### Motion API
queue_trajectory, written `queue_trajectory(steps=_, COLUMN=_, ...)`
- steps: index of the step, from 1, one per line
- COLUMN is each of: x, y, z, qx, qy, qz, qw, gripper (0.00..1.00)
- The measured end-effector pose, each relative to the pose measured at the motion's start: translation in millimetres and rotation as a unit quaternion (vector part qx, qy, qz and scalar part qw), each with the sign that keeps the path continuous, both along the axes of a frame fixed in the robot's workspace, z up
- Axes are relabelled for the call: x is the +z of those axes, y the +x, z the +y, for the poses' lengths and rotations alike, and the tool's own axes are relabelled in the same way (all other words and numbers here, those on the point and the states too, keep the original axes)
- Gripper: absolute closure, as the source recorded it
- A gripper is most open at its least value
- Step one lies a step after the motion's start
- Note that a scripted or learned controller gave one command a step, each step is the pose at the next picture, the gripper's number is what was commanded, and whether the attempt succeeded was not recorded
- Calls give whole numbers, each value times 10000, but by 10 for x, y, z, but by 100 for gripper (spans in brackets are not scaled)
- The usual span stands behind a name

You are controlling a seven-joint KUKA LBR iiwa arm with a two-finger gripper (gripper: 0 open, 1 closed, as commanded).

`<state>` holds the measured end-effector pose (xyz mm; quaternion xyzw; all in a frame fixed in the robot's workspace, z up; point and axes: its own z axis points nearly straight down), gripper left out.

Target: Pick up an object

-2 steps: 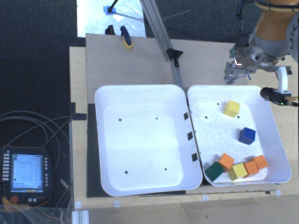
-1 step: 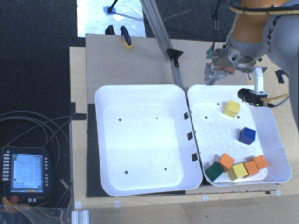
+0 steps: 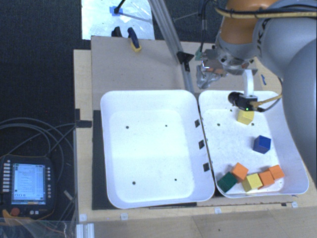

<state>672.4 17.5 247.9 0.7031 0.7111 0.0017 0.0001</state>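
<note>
Down at the front left a black control pad (image 3: 25, 184) with a lit screen lies off the surface (image 3: 82, 93). Grey cables (image 3: 49, 133) loop away from it.

Close to the front, in the right bin (image 3: 295, 157), five blocks huddle together at the near end. From left to right they are the green block (image 3: 227, 182), the first orange block (image 3: 239, 171), the near yellow block (image 3: 252, 182), the second orange block (image 3: 266, 178) and the third orange block (image 3: 276, 172). Each one touches the next. Farther back the blue block (image 3: 262, 144) sits alone, well apart from them. Farther still, the far yellow block (image 3: 245, 116) sits alone near the far end of the bin.

Beside it, the left bin (image 3: 106, 133) shows its white floor with a few dark dots. Small black clips (image 3: 201, 144) sit on the wall where the two bins meet.

Behind the bins lies a brown board (image 3: 143, 66). A yellow and black tool (image 3: 133, 40) rests on its far edge, with a small black thing (image 3: 116, 32) near it. A shiny sheet (image 3: 99, 9) lies past that, with a small blue thing (image 3: 115, 10) on it. A grey metal pole (image 3: 166, 24) slants down to the far rim between the bins.

The grey arm (image 3: 292, 38) comes in from the right, with its orange band (image 3: 247, 4) at the top. The gripper (image 3: 207, 77) hangs over the far rim of the right bin, just beside the pole. It is near the far yellow block but does not touch it. The gripper is too blurry to tell if it is open or closed, or if it has hold of anything.
</note>
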Motion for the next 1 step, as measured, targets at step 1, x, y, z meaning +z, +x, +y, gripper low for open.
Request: queue_trajectory(steps=1, x=105, y=32, z=528, qx=-2, qy=0, qz=-6, qw=10000, gripper=100)
